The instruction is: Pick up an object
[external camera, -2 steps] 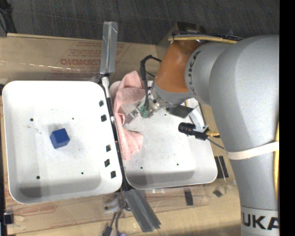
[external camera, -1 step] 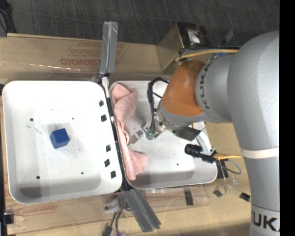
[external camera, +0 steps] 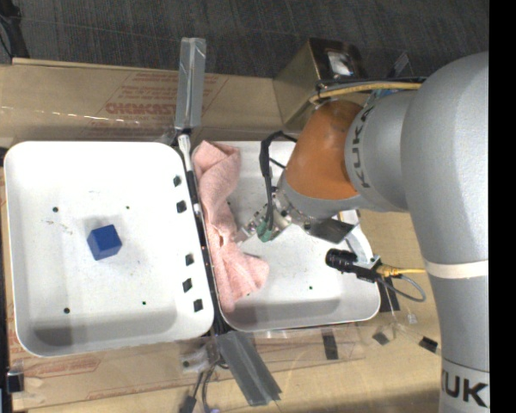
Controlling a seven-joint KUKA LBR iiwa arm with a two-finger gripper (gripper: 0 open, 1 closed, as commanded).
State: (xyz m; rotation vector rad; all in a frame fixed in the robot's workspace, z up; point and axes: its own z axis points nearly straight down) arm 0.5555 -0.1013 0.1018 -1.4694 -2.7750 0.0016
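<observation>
A pink cloth [external camera: 224,222] lies crumpled along the left wall of the right bin [external camera: 284,304], from the far corner down past the middle. A small blue cube [external camera: 104,241] sits alone in the left bin [external camera: 34,188]. My gripper [external camera: 262,228] is low in the right bin, just right of the cloth's edge, under the orange wrist band [external camera: 322,157]. A small green-tinted part shows at the fingertips. The arm's body covers most of the right bin's far and right side.
A metal bar [external camera: 189,84] runs along the divider between the bins, with black clips on it. Cardboard [external camera: 112,97] lies behind the bins. A black connector with a yellow cable [external camera: 361,267] hangs over the right bin's right rim.
</observation>
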